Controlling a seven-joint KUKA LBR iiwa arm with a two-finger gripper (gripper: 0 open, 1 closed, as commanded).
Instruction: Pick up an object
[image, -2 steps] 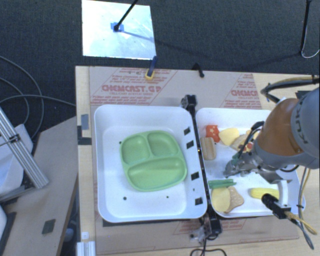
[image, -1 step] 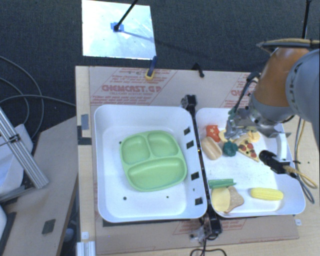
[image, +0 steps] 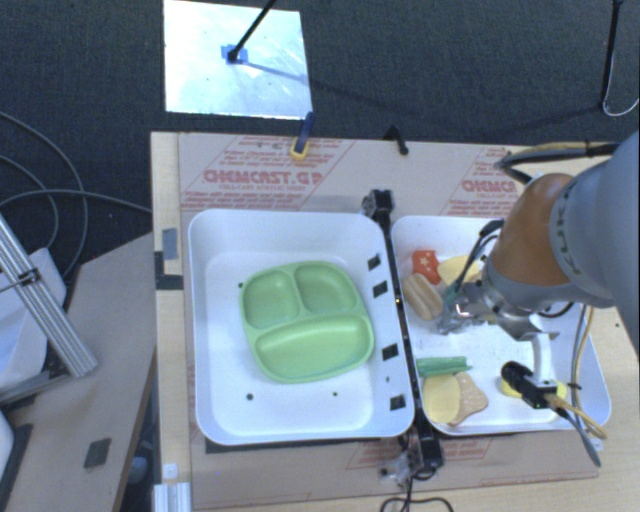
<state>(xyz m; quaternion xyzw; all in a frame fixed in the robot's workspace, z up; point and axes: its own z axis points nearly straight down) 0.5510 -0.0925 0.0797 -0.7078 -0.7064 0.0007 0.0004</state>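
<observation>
I am seeing my gripper (image: 452, 312) hanging low in the right bin (image: 590, 400), just beside the hot dog toy (image: 423, 296). Whether it is grasping anything, I cannot tell.

Green tray, white bins, dark carpet

A light green tray (image: 305, 322) sits in a white bin (image: 215, 290); at centre right lie a red piece (image: 426, 264) and a green strip (image: 441, 365).

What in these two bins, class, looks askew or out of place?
The green divided plate in the left bin sits rotated, not square to the bin walls. Nothing looks spilled or damaged.
</observation>
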